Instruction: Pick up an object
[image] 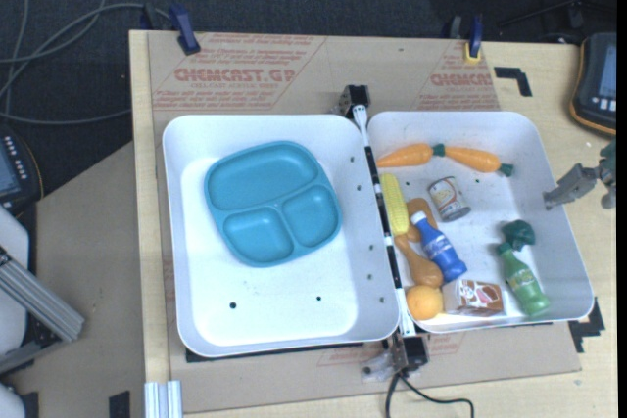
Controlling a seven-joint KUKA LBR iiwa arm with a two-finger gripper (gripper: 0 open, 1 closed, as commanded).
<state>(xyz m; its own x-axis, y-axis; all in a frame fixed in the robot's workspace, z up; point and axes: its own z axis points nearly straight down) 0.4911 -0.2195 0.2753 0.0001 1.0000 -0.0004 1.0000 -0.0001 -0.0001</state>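
My grey two-finger gripper [578, 183] hangs at the right edge of the right shallow white bin [534, 140], its fingers spread apart with nothing between them; below it in that bin lie a green plastic bottle [522, 281], a blue bottle with a white cap [438, 248], a small tin can [449, 199], two orange toy carrots [439, 155] and a yellow corn cob [394, 203]; the left white bin [196, 308] bears a blue divided plastic plate [271, 203].

Bench [549, 88] bears two white bins [186, 210] side by side.
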